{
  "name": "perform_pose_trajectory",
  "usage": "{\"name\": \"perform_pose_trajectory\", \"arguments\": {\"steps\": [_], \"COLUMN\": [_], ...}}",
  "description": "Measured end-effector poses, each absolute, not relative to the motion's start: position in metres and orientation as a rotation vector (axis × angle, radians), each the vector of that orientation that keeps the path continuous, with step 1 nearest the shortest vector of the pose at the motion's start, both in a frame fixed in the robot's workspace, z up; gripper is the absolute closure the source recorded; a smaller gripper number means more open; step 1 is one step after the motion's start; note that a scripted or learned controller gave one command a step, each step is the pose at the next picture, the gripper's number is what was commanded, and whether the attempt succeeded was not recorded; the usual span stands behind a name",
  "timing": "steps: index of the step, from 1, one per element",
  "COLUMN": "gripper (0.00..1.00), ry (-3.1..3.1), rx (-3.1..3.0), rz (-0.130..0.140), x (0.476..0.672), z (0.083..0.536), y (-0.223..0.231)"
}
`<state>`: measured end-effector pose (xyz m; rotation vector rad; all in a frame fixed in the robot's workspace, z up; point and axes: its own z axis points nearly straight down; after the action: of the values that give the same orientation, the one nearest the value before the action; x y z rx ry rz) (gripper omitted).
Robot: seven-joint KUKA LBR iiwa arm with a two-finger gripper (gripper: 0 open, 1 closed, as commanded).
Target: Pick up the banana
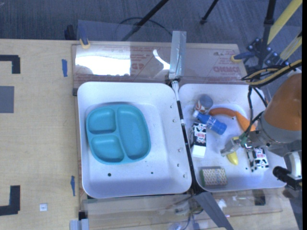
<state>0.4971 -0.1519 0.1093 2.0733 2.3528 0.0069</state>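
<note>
Camera view has the tool [238,145] right over the small yellow banana [232,157] in the right white bin [273,185]; can't tell its opening. Center before lifting.

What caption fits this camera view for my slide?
Robot tool reaching down at a yellow banana in the right bin, beside a blue divided plate.

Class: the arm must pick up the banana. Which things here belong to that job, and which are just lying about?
Belongs to the job:
banana
gripper

Lying about:
blue divided plate
orange curved piece
blue bottle
two cow-print cartons
sponge
</note>
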Motion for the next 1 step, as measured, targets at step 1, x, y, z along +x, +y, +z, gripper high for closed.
{"name": "perform_pose_trajectory", "arguments": {"steps": [1], "gripper": [1.00], "ry": [2.347], "rx": [2.073], "rz": [0.009], "x": [0.4983], "z": [0.1194], "y": [-0.1527]}}
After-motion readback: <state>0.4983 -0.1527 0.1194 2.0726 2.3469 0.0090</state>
